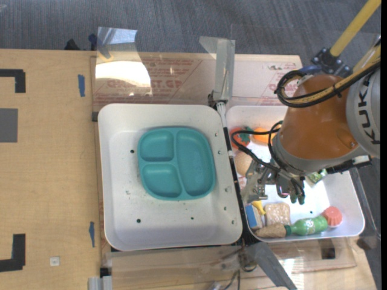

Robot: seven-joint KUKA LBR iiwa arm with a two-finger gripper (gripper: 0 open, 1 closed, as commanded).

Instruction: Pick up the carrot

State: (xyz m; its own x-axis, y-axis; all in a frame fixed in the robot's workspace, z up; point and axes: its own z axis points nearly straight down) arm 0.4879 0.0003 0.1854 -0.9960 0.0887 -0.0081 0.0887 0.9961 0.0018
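An orange piece that looks like the carrot (260, 136) lies near the back left of the right bin (354, 205), mostly hidden under the arm's orange band. My gripper (264, 184) hangs low over the left middle of that bin, a little in front of the carrot and just above a pile of toy food. Nothing can be made out between its metal parts.
A teal divided plate (177, 162) sits in the left bin (115, 180). At the right bin's front lie a green bottle (308, 225), a red piece (332, 216), a speckled beige block (278, 212) and a yellow and blue item (256, 214). The arm covers the bin's back.
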